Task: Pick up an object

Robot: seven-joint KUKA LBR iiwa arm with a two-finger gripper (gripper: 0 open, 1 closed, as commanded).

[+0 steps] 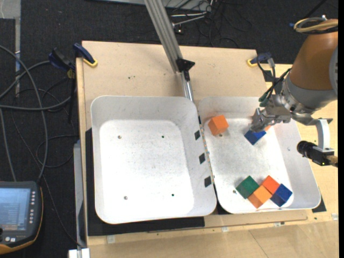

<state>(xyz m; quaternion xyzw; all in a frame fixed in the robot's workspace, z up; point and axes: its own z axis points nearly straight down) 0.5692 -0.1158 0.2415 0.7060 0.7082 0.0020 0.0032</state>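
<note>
A blue block (255, 136) lies in the right bin (301, 160), corner turned toward the orange cube (217, 125) left of it. The gripper (259, 123) sits directly over the block; its opening cannot be judged.

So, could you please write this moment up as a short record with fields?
gripper: low in the right bin, at
blue block: under the gripper, tilted; grasp unclear
orange block: alone near the divider
front cluster: green block, two orange blocks, dark blue block, touching
left bin: white
</note>
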